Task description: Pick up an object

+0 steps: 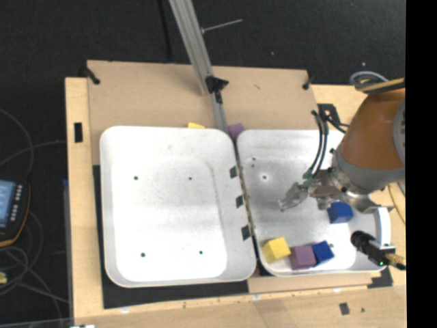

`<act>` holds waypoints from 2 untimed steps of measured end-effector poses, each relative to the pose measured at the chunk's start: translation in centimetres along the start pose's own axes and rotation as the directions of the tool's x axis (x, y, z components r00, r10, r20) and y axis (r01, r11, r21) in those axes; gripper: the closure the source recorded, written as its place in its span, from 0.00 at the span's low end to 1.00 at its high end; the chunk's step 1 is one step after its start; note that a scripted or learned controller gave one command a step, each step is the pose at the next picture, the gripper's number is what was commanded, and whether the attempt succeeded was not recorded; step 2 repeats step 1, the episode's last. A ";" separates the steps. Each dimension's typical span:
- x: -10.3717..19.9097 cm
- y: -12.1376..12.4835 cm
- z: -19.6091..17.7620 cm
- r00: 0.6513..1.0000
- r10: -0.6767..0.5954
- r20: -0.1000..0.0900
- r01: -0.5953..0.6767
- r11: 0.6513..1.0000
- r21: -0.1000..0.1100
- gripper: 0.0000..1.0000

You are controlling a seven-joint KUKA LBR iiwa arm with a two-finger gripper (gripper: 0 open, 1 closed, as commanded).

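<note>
1. The gripper [292,198] hangs low over the middle of the right bin [287,149]; whether it is wide, narrow or holding anything cannot be told from this angle.
2. A blue block [339,212] lies just beside the wrist, toward the bin's right side.
3. Along the near wall sit a yellow block [276,249], a purple block [302,256] and a second blue block [323,252], close together.
4. The left bin [171,203] lies alongside, the two bins touching.
5. Behind the bins, a small yellow piece [196,125] and a small purple piece [236,130] rest on the bench [136,94].
</note>
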State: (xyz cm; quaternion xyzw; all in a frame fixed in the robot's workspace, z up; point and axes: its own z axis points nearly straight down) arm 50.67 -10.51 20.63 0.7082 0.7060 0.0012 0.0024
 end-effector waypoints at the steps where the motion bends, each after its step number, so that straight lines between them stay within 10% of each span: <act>1: -0.4 5.5 -2.9 1.000 -0.007 0.001 0.007 1.000 -0.002 0.00; 2: -0.4 5.5 -2.9 1.000 -0.007 0.001 0.007 1.000 -0.002 0.00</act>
